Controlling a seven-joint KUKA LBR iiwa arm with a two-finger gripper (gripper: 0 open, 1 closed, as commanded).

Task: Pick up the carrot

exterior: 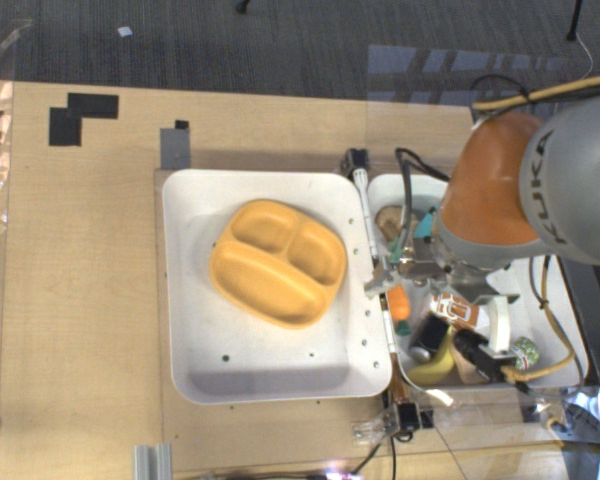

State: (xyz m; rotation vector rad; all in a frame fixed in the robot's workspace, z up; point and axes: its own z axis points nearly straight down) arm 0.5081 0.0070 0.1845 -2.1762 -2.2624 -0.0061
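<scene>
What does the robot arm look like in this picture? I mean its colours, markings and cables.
The arm is grey with rounded segments and a wide orange band above the wrist. White KUKA lettering runs along the grey shell. Black and green cables loop near the wrist.

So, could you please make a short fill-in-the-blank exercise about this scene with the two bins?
1. The yellow divided plate lies in the ____ bin of the camera view.
2. The plate has ____ compartments.
3. The arm's band above the wrist is ____ in colour.
4. The small orange carrot lies in the ____ bin, beside the banana.

Missing words: left; three; orange; right
</scene>
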